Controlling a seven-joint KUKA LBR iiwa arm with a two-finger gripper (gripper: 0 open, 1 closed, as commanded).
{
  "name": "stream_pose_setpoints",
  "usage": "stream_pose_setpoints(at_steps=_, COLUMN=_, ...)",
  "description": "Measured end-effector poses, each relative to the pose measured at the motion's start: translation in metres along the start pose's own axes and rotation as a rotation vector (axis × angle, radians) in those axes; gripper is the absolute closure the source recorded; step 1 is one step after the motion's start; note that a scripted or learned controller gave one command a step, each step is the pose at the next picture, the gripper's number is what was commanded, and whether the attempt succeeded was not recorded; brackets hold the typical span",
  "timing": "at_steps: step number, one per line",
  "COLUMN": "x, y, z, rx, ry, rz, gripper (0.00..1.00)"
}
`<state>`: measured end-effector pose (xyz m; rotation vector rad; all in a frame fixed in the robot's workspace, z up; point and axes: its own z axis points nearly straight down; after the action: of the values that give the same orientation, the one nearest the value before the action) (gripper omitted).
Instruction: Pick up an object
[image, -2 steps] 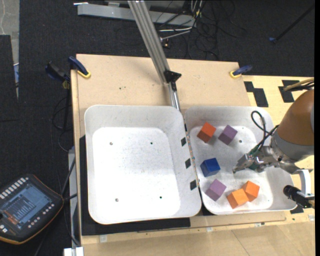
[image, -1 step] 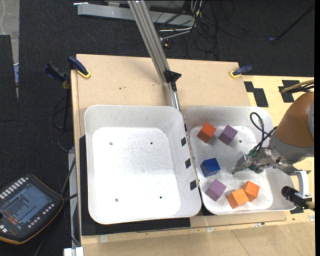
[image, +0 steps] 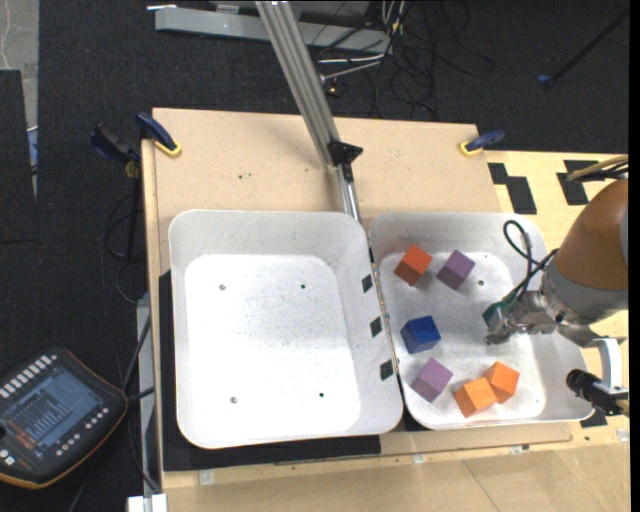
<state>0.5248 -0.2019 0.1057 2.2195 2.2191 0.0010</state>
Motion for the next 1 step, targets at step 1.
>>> stream_pose_setpoints(at_steps=1, x=0.0055, y=0.0011, z=-0.0441, rx=-0.003, ry=-0.001, rz=-0.003, gripper=1.00)
